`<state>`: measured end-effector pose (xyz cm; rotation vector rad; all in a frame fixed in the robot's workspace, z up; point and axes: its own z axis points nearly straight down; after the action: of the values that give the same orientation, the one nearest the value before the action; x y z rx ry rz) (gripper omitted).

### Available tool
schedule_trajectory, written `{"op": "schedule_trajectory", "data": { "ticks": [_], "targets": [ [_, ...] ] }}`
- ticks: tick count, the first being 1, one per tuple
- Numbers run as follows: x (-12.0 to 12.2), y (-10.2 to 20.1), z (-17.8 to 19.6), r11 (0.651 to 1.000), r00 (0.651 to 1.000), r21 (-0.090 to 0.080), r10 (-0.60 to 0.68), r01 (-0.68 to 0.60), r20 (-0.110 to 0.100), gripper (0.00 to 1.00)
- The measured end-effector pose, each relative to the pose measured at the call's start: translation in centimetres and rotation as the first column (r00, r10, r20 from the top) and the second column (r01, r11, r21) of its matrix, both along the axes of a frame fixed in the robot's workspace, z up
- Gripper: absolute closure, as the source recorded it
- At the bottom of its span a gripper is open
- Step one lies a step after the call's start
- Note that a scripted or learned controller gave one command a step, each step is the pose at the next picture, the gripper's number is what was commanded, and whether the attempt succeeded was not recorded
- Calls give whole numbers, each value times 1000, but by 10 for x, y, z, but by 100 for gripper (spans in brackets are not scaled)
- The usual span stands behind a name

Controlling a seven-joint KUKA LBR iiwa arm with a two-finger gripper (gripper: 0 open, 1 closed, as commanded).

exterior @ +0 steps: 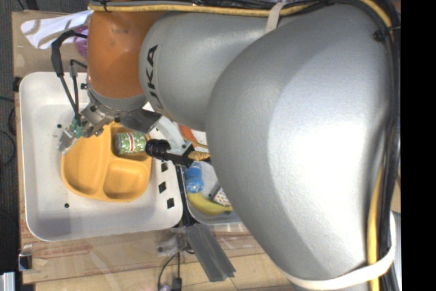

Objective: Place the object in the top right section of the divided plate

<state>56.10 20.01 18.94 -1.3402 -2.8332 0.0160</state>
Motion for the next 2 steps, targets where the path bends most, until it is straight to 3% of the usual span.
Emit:
{"op": "schedule_trajectory", "data": {
  "ticks": [1,2],
  "targets": [
    [1,0,8,1000,1000,-1,2,-2,-3,100],
    [1,1,8,1000,1000,-1,2,-2,-3,0]
  ]
}}
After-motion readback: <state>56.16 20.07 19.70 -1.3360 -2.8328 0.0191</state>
